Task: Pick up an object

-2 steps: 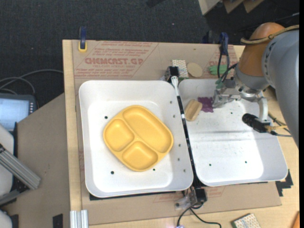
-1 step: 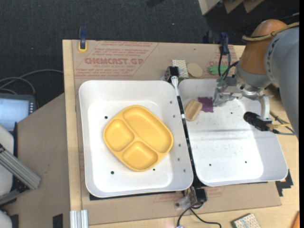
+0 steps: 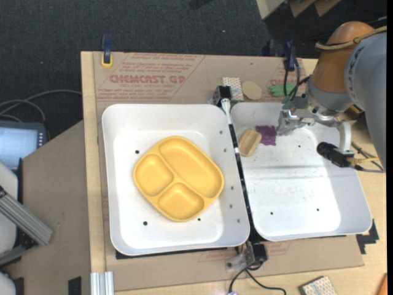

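Observation:
In the right bin (image 3: 307, 208), a small tan, bread-like block (image 3: 249, 142) lies against the left wall near the far corner. A small purple object (image 3: 266, 134) sits just to its right, touching or nearly touching it. My gripper (image 3: 287, 125) hangs low over the far part of this bin, just right of the purple object and apart from the tan block. Nothing shows between its tips. A yellow divided plate (image 3: 178, 177) with three compartments rests in the middle of the left bin (image 3: 116, 134).
Behind the bins, on the cardboard-covered bench, lie a round tan disc (image 3: 252, 90) and a small green item (image 3: 277, 91). A blue clamp (image 3: 107, 49) grips the bench's far left edge. The arm's orange band (image 3: 341, 54) rises at the right.

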`<act>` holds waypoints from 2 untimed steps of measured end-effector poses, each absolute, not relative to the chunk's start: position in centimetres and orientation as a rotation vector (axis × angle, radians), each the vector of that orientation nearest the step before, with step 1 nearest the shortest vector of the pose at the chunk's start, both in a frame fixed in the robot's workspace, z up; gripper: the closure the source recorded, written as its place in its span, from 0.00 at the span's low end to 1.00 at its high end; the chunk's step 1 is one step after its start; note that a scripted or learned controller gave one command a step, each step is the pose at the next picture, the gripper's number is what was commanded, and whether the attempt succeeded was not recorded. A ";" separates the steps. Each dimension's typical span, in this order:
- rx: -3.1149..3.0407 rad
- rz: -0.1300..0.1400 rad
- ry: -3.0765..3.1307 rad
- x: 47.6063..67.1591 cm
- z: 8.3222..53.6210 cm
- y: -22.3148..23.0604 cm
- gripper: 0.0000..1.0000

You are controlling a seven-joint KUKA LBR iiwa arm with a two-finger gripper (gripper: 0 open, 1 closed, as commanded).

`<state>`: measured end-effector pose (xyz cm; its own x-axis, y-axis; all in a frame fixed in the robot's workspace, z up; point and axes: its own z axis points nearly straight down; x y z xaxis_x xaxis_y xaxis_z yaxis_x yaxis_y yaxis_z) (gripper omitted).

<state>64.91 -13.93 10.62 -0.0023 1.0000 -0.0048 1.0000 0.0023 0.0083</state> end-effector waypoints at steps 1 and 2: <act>2.220 0.002 2.215 63.6 12.8 -17.3 1.00; 2.208 0.010 2.227 66.9 15.9 -9.1 1.00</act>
